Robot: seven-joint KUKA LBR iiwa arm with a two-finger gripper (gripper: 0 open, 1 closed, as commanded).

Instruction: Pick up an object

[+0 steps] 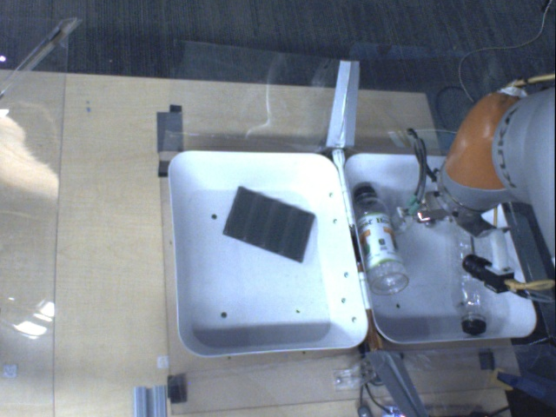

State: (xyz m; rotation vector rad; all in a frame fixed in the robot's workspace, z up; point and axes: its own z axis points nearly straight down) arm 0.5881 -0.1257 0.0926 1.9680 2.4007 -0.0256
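The arm [508, 150] comes in from three o'clock and hangs over the right bin [434, 315], and the gripper [423, 211] seems to be under the wrist, near the middle of that bin; it is small and partly hidden, so I cannot tell how it is set. Just beside it, toward nine o'clock, a clear plastic bottle [378, 241] lies on its side along the bin's left wall, with the dark cap toward twelve o'clock and the label facing up. This bottle is probably the thing to pick. A second small clear item [472, 307] lies near the five o'clock corner of the same bin. For a good grasp, I think the gripper should come down over the middle of the bottle and close across its width, not along its length, because a round body can roll away. The wall is close, so one finger needs room on that side. The left bin [200, 233] holds a flat dark rectangular pad [269, 223]. Both bins stand on a light wooden bench [95, 259], and dark carpet [217, 11] is at twelve o'clock.
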